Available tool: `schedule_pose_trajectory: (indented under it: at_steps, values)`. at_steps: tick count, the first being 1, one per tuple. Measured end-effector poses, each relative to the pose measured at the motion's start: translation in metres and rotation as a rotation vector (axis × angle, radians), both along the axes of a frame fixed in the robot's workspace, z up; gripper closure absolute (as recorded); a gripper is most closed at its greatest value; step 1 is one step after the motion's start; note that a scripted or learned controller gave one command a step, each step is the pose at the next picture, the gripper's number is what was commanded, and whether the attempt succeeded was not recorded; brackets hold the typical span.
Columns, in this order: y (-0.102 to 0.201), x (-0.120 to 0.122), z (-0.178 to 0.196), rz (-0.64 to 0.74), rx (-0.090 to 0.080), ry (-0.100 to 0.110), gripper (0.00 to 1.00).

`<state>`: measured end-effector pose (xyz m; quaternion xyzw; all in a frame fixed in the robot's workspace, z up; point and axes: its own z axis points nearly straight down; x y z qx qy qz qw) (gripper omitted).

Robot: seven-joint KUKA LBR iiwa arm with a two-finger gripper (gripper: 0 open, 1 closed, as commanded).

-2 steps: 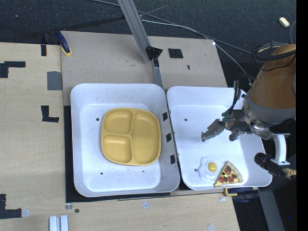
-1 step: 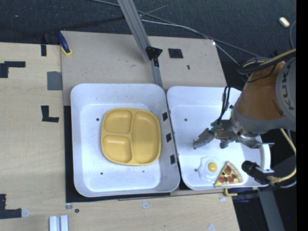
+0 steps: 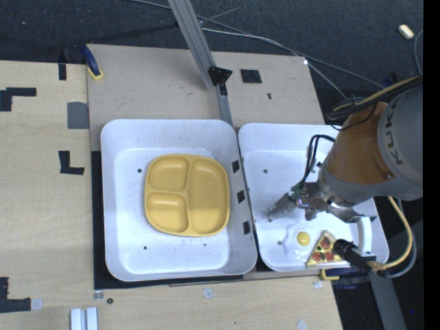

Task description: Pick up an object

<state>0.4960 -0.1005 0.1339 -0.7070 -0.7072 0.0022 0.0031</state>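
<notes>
A toy fried egg (image 3: 301, 239) lies in the near right corner of the right bin (image 3: 275, 150). A toy pizza slice (image 3: 322, 249) lies right beside it, against the bin's front wall. My gripper (image 3: 291, 210) hangs over the right bin's floor, just behind the egg and apart from it. It is open, with nothing between its fingers. The grey and orange arm (image 3: 368, 153) covers the bin's right side. In the left bin (image 3: 117, 184) a yellow divided plate (image 3: 187, 194) lies flat in the middle.
A slanted metal pole (image 3: 196, 36) rises behind the bins, ending at a black clamp (image 3: 220, 75). Cables run over the dark floor behind the bench. A yellow and black cable (image 3: 405, 243) loops by the arm at the right.
</notes>
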Motion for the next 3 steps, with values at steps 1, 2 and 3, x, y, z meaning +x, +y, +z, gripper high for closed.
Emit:
schedule_pose_trajectory:
  at_steps: [1,2,3]
  values:
    - [-0.001,0.001,-0.049,-0.001,-0.004,-0.009,0.00]
    - [0.000,0.001,-0.036,0.000,-0.001,-0.011,1.00]
    - [0.000,0.004,0.005,0.001,-0.001,-0.009,1.00]
